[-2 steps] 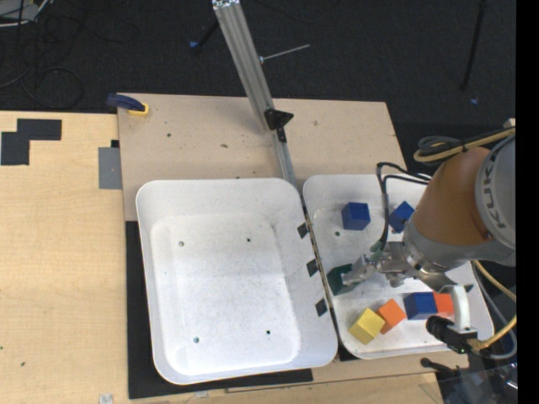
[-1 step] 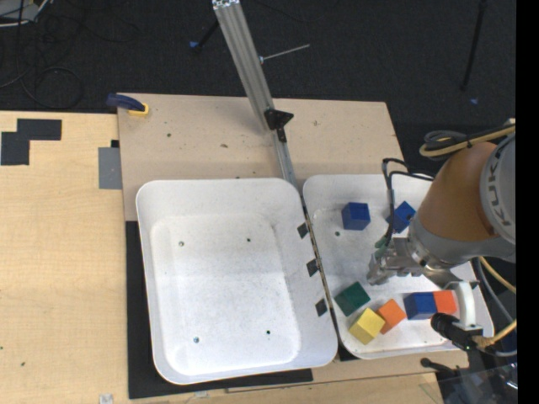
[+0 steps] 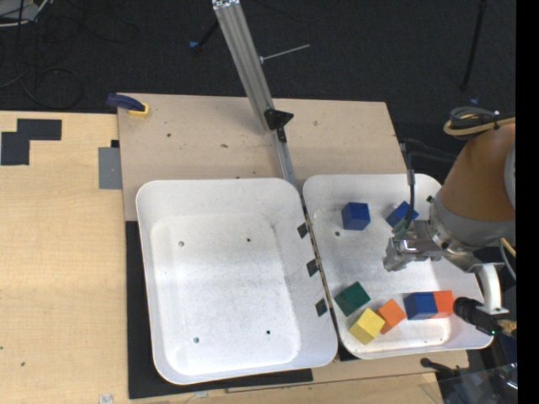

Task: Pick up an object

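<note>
Right-hand shallow white bin: contains all loose objects.
- Dark blue wooden cube, far part of the bin, standing alone.
- Second blue block, to its right, partly hidden behind the arm's wrist.
- Dark green cube, near part of the bin, towards the left wall.
- Yellow cube, nearest the front rim, just beside the green one.
- Orange cube, touching the yellow cube on its right.
- Blue block with an orange block against its right side, near right part of the bin.

Left-hand shallow white bin: alongside, sharing the central divide.

Grey two-finger gripper: over the middle of the right bin, between the far blue blocks and the near row, nothing seen between its tips; whether they are spread or closed cannot be told.

Grey and orange arm: enters from the right.
</note>
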### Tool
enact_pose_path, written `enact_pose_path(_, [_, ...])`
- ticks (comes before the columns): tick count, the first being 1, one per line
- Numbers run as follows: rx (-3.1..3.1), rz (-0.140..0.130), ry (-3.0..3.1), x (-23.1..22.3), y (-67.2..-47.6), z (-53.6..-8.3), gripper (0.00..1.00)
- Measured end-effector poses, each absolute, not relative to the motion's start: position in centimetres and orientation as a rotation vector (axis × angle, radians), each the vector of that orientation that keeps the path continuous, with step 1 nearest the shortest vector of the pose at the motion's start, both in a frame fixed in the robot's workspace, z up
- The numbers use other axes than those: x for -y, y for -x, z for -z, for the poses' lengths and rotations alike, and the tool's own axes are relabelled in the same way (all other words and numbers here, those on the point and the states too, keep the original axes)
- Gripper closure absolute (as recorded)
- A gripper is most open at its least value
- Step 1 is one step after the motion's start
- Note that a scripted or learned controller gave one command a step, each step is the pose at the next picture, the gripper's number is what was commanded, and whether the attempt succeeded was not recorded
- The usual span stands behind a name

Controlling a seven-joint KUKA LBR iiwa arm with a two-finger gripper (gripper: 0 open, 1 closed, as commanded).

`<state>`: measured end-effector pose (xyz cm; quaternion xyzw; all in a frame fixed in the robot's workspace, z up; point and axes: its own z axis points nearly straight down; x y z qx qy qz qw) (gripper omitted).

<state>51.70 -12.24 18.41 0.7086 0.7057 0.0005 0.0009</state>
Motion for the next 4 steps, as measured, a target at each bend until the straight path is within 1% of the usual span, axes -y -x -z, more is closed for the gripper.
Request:
enact_pose_path(1, [-2.220, -0.003, -2.219, 12.4, -51.8, -23.7, 1.00])
enact_pose_path(2, [-2.228, -0.001, -2.218, 7.4, -51.8, -24.4, 1.00])
enact_pose_path(3, [-2.229, 0.002, -2.221, 2.1, -51.7, -23.1, 1.00])
enact_pose_path(4, [-2.229, 0.000, -2.219, -3.2, -51.6, -23.9, 1.00])
